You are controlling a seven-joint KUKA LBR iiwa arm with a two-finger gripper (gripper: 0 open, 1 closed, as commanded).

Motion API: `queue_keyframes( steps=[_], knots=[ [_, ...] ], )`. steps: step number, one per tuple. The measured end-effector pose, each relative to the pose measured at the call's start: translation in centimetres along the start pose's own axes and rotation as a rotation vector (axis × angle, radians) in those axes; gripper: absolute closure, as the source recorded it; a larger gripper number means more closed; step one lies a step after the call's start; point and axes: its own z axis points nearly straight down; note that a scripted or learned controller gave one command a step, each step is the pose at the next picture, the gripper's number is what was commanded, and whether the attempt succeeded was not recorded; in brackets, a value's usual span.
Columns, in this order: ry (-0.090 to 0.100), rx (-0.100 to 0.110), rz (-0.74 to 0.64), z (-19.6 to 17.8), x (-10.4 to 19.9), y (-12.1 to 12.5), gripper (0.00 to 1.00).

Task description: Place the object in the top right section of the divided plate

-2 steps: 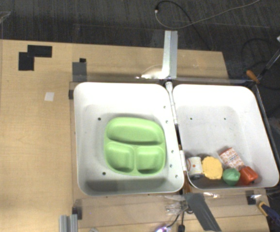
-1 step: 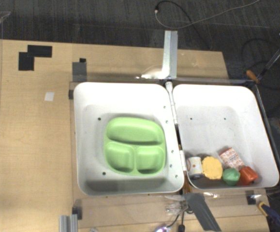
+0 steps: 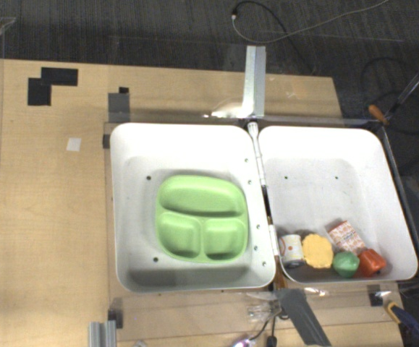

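Pale wooden bench (image 3: 43,215) under the fixed overhead camera, backed by dark ribbed flooring (image 3: 122,13) across the top of the frame, where a black cable (image 3: 303,22) loops. Two shallow white bins sit edge to edge at centre.

The left bin (image 3: 133,194) carries a lime-green divided plate (image 3: 200,217) lying flat, a little below and right of the bin's middle. Its moulding shows one long section across the upper side and two smaller sections side by side beneath; green surface shows in all three.

The candidate objects are all in the right bin (image 3: 325,165), crowded along its lower wall at the frame's lower right, well apart from the plate. From left to right: a small white can with a printed label (image 3: 291,246), a yellow rounded piece (image 3: 317,251), a green rounded piece (image 3: 346,264) and a red-orange piece (image 3: 370,262). A white packet with red print (image 3: 343,234) lies just above them. They touch or overlap, and their exact kinds are too small to make out. Which of them is the task's object cannot be told.

A grey metal post (image 3: 255,78) rises behind the seam between the bins. Black tape shapes (image 3: 50,82) mark the bench at upper left. A grey bracket (image 3: 307,327) and loose wires (image 3: 261,315) are cut off by the bottom edge, and dark gear at far right is too dim to identify.
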Motion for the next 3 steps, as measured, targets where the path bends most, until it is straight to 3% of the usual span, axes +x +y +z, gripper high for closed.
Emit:
queue_keyframes(
  steps=[2,3],
  knots=[
    [-0.018,-0.012,-0.006,-2.8,-0.1,0.3,1.0],
    [-0.018,-0.012,-0.007,-2.8,-0.1,0.3,0.0]
  ],
)
